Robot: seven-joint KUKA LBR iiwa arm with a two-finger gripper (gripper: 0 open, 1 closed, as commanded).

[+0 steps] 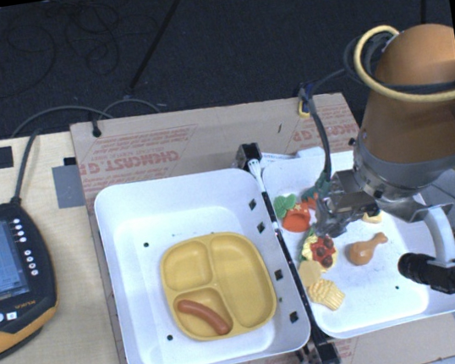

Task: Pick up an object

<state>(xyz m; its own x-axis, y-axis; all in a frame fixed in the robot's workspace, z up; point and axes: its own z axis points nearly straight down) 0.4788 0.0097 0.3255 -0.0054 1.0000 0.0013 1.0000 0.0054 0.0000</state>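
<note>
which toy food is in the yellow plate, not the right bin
The sausage: it lies in a front compartment of the yellow divided plate in the left bin; the chicken drumstick and other foods sit in the right bin.

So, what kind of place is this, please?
Probably a robot lab bench for picking trials: two white bins, toy food such as a sausage on a yellow plate, and a control pendant.

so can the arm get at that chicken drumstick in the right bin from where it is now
Probably yes. The drumstick lies on bare bin floor in the right bin, apart from the food pile to its left, with nothing on top. The arm already hangs over that bin, its pincer just up-left of it.
</note>
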